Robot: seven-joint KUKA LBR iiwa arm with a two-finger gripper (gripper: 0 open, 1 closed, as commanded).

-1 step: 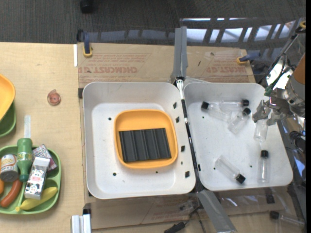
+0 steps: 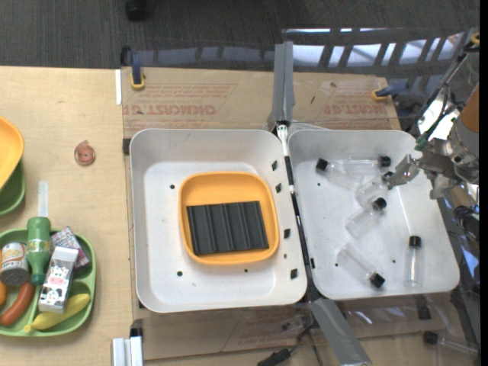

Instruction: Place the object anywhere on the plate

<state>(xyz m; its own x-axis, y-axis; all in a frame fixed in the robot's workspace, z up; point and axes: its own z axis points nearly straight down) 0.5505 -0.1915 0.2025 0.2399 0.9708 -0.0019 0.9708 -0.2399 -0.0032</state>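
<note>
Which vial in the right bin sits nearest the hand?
The clear vial lying just left of the hand, by the upper-right wall of the right bin. The other black-capped vials lie farther down or left.

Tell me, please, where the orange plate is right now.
The orange plate sits in the middle of the left white bin, beside the right bin holding clear vials.

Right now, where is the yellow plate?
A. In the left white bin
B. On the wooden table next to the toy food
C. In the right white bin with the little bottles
A. The yellow plate, with a dark ridged pad on it, sits in the left bin, while the clear little bottles lie in the right bin.
</note>
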